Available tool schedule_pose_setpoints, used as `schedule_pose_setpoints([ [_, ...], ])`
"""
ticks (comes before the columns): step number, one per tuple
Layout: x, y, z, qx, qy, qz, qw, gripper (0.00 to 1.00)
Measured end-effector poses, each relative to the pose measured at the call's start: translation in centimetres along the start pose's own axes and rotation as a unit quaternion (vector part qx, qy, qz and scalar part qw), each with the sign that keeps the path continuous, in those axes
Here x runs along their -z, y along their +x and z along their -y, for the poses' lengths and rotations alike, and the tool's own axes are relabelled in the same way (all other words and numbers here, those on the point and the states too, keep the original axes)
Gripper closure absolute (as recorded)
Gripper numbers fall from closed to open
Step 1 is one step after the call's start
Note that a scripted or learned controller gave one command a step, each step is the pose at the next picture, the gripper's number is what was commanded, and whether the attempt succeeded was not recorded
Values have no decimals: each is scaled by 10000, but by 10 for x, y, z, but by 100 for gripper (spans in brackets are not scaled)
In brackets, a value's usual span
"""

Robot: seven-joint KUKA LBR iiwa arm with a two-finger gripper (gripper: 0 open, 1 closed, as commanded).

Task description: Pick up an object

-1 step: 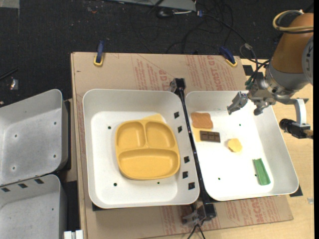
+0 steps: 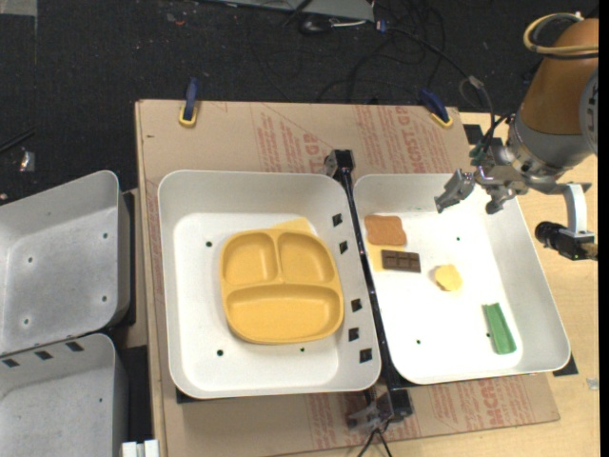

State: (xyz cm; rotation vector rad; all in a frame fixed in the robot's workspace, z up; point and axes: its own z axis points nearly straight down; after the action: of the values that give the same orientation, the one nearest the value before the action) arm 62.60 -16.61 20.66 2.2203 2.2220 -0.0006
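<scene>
You've got a cardboard-covered worktop (image 2: 247, 127) w/ two white bins side by side. Left bin (image 2: 181, 255) holds a yellow divided plate (image 2: 282, 287), 3 compartments, flat on the bin floor. Two clamps, blue and yellow, (image 2: 189, 103) (image 2: 434, 106) sit on the cardboard's far edge. Black cables (image 2: 381, 36) run across the dark floor beyond. Spare white bin lids (image 2: 57, 246) lie off to the left.

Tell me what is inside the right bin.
The right bin holds a tan square piece, a dark brown bar, a small yellow lump and a green stick. The end effector hides part of its far edge.
</scene>
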Motion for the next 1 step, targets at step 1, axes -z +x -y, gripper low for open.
schedule_pose_setpoints([
  [1, -46, 7, -2, 9, 17, -4, 10000, 0],
])
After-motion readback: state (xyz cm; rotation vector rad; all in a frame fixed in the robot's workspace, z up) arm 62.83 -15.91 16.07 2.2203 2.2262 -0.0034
